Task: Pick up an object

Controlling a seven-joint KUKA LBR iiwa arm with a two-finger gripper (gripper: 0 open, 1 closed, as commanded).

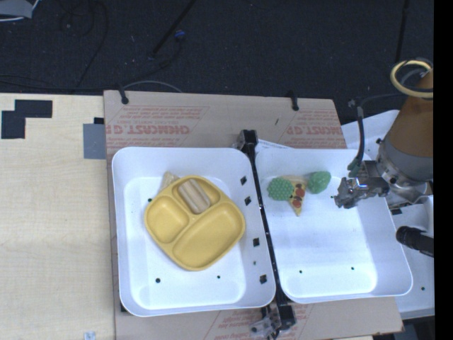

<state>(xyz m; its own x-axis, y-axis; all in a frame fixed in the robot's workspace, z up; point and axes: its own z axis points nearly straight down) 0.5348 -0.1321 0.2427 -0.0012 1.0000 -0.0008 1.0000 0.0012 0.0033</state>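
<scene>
We log 2 shallow white bins side by side on a brown cardboard sheet (212, 119) that lies on the bench. The left bin (134, 190) holds a yellow divided plate (196, 222) with 3 compartments; a tan, ribbed, bread-like piece (193, 195) rests in the plate's upper compartment, and a pale scrap (168, 180) peeks out from under the plate's upper left rim. The right bin (333, 261) holds a small cluster near its upper edge: a bumpy green toy vegetable (280, 188) at the left, a smoother green round piece (319, 181) at the right, and between them, slightly lower, a small yellow wedge with red spots (297, 199), which touches or nearly touches the bumpy vegetable. We cannot tell whether the wedge touches the round piece. The arm enters from the right, its orange band (414, 129) above the grey wrist. The gripper (349, 192) sits low over the right bin's upper right part, just beside the smooth green piece and apart from it. We see nothing between its tips; whether the tool is spread or clenched, we cannot tell at this angle. A black clamp strip (258, 218) runs along the seam between the 2 bins.
</scene>
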